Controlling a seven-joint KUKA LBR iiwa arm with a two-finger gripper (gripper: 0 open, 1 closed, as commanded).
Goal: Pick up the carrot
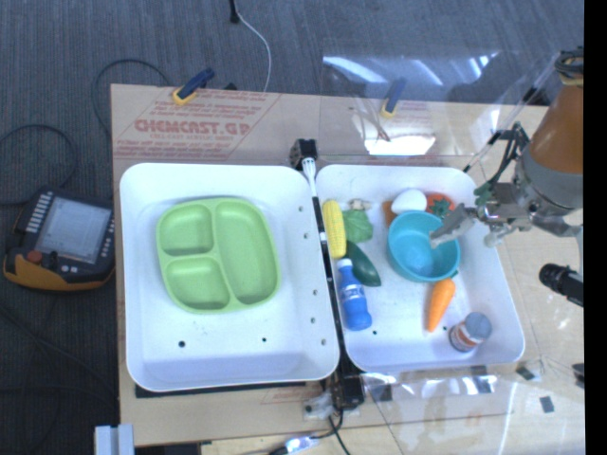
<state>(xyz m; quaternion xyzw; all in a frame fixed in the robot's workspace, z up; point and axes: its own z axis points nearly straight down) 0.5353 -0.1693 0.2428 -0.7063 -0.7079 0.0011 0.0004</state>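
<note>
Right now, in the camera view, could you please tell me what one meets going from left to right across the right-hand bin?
Corn cob → blue bottle → blue bowl → carrot → small can. The green pieces beside the corn and the items behind the bowl overlap too much to place.

On my surface [190,126] the left bin [142,349] held a green divided plate [218,254]. In the right bin [503,320] lay a corn cob [333,228] along the left wall, a leafy green [358,224] beside it, a dark green vegetable [364,266], a blue bottle [353,297], a blue bowl [417,252], a white egg [410,200] and a small jar [469,331]. A handheld controller [59,240] sat on the floor to the left.
</note>
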